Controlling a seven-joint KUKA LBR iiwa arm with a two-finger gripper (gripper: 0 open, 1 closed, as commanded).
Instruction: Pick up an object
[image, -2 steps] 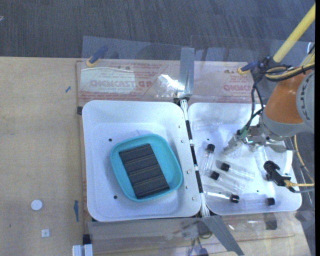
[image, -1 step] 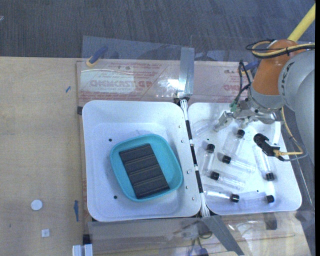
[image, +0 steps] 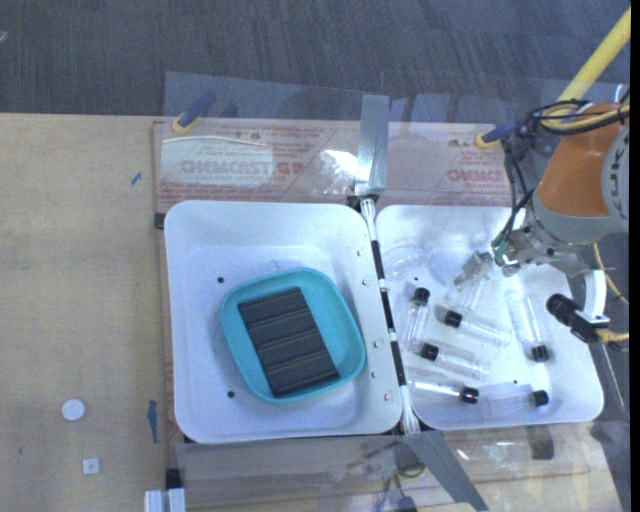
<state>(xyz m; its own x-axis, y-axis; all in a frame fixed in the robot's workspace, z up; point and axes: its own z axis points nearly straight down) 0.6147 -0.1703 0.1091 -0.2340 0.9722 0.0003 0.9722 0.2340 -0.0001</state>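
Claw (image: 478, 268) seemingly above clear vials (image: 455, 345)

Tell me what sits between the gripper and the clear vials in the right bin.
Nothing visible does. The gripper hangs over the right bin, with the clear vials lying uncovered just below and beside it.
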